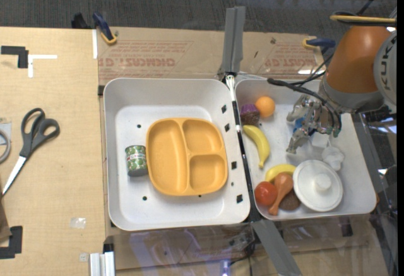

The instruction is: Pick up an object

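Gripper (302, 137) hovered in the right bin (361, 161), finger state impossible to tell. Nearest target, the banana (257, 144), lay just left of it (light, firm, smooth, curved); a grasp across its middle looked best.

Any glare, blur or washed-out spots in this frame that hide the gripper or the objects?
Camera view: even lighting, soft shadows; bins sharp. The gripper looks slightly smeared and cluttered by cables, so its fingers are unreadable. The white lid nearly blends into the right bin.
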Robot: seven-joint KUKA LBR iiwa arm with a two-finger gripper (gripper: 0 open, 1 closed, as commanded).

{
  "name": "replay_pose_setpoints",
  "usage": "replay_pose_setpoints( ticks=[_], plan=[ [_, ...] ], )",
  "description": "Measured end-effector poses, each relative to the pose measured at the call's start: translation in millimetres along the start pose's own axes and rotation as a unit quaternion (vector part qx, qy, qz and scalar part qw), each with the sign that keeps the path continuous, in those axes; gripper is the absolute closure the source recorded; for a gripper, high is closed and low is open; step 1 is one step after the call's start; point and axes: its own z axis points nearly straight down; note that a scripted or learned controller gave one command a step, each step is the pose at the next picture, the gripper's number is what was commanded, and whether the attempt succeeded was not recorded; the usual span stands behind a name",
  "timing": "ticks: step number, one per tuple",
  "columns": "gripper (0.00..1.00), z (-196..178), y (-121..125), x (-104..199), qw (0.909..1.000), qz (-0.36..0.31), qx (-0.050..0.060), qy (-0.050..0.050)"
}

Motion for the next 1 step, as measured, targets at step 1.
replay_pose_setpoints(
  ticks=[1],
  plan=[
    [0.00, 0.4, 42.6, -9.5, 0.9942, 0.108, 0.000, 0.000]
  ],
)
